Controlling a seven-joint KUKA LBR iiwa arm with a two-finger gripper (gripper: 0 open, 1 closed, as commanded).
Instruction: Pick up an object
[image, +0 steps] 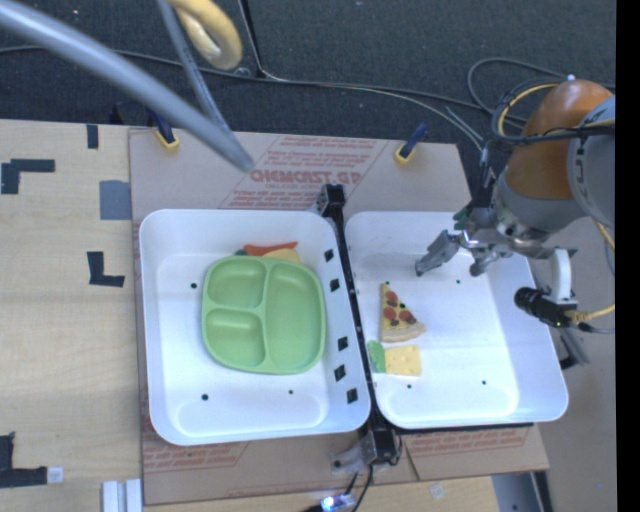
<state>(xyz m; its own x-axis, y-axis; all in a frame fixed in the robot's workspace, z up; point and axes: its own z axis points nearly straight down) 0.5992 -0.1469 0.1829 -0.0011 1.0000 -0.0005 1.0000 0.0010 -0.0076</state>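
Spread jaws above the right bin, with nothing between the fingers.

Camera view: the gripper (462, 254) hangs over the upper part of the right bin (520, 400), jaws released and empty. The pizza slice toy (398, 313) lies toward the lower left of the jaws, near the divider between the bins, with its long axis running roughly up-down. A yellow cheese square (404, 361) sits just below it, and the green divided plate (265, 313) rests in the left bin (170, 400).

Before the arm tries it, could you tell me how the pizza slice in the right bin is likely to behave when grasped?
The pizza slice lies flat on the right bin floor, so the fingers probably get little edge to catch. It looks like a thin toy, likely light and apt to slide when nudged. The yellow block just below it could be bumped.
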